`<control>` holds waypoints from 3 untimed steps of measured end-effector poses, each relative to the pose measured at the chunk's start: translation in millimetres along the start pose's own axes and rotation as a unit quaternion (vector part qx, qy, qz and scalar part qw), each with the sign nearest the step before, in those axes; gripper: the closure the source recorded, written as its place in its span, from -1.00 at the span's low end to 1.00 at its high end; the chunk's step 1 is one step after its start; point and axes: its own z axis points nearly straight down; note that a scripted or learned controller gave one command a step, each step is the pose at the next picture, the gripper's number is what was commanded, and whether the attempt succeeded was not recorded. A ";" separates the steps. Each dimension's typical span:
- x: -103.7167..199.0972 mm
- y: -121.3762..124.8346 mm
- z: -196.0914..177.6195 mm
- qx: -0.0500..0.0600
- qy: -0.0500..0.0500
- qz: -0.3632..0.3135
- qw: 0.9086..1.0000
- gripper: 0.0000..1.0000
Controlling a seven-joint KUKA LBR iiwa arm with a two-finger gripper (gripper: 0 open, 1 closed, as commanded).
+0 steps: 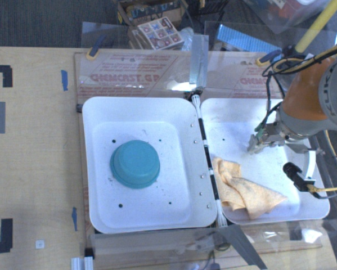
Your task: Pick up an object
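Two white bins are sitting side by side on the wooden desk, their inner rims touching along the middle.

Left bin: a teal bowl is lying upside down, left of the bin's centre, apart from every wall. Small dark specks are dotting the white floor around it.

Right bin: a crumpled tan cloth is lying along the near side. Its left end is pressing against the wall shared with the left bin, and its right end is trailing toward the middle of the near edge.

The grey arm, orange band showing, is reaching in from the right over the right bin. The tool is pointing down and to the left over bare white floor, in the middle of that bin. It is sitting near the cloth, on its far side and clear of it. Nothing is showing in its grasp. Whether it is open or closed, I cannot tell at this angle; nor whether its tip is touching the bin floor.

Behind the bins a clear plastic sheet with red lettering is lying flat. A strip of blue tape is sticking to the desk left of it.
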 end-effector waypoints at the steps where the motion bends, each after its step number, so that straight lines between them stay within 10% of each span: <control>1: -0.3 -0.1 0.0 0.000 0.000 0.000 1.000 -1.00; 2: 53.4 -86.8 -14.4 0.006 0.002 -0.087 0.996 -1.00; 3: 70.5 -47.3 -85.9 0.005 0.001 -0.065 0.998 -1.00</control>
